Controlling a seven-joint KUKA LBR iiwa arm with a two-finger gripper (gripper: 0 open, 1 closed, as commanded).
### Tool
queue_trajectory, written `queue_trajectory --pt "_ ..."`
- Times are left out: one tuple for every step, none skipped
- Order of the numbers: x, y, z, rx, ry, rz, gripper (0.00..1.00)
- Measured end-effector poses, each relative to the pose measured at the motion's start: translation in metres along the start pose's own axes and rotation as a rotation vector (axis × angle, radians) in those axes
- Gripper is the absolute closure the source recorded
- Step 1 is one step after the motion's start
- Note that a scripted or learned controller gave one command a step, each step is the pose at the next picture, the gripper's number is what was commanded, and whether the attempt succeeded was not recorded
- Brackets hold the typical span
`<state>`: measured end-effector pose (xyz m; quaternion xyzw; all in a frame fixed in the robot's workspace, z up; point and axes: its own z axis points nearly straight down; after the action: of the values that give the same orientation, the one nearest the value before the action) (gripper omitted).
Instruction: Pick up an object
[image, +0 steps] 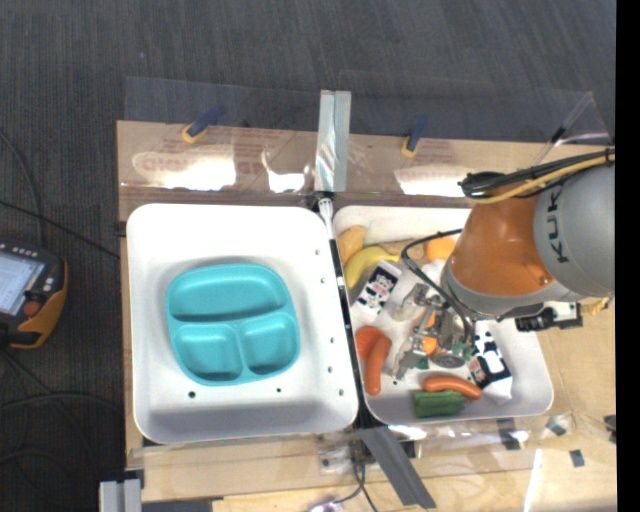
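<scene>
The grey arm (585, 235) bends down over the right bin (535, 395), its end effector (432, 345) low inside, apparently pointing straight down.

The scene is seen by one camera fixed above the bench (180, 165), looking down at a slant. Both bins are taken in whole: the left bin (150, 260) and the right bin (530, 385) sit side by side in the middle of the frame. The view is set well back, so that dark floor (300, 50) is seen beyond and beside the bench. The arm (510, 255) is seen entering from the right edge.
</scene>
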<state>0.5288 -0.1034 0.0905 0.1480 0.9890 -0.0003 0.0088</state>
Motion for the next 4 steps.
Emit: queue_trajectory --pt "0.013 -0.002 0.0 0.0 -0.002 0.03 0.0" --pt "-0.041 0.021 0.001 0.001 0.005 -0.03 0.0" --pt "0.003 -0.008 0.0 0.001 0.003 -0.01 0.0" --pt "0.002 -0.007 -0.011 0.001 0.001 -0.01 1.0"
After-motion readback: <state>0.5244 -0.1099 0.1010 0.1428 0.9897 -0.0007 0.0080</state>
